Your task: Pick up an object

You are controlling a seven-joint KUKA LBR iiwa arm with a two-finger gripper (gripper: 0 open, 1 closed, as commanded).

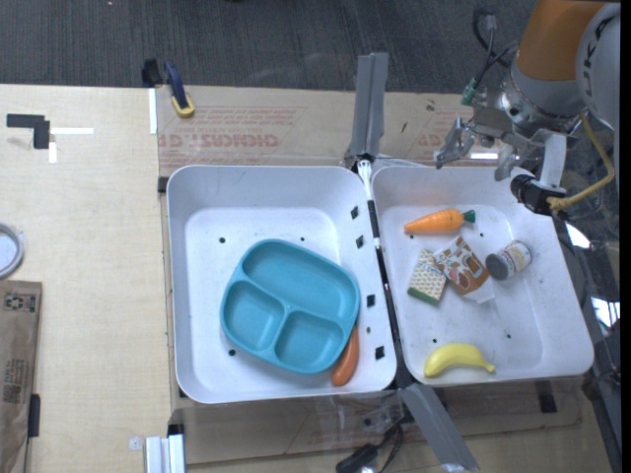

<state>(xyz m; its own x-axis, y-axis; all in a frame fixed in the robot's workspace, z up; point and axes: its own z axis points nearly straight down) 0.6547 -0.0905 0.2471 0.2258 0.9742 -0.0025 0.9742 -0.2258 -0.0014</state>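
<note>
I cannot tell the state of my tool (480,149) above the right bin (552,353), and the carrot (434,222) might roll away if I descend off-center.

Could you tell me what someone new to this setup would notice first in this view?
Probably the blue divided plate filling the left bin, an orange sausage-like piece at its lower right edge. Then the right bin's bright toy carrot and banana, with the gripper hovering above its far edge.

Divided plate (289,306) in left bin (187,264), carrot (434,222) behind banana (457,361) in right bin (552,353)
</note>
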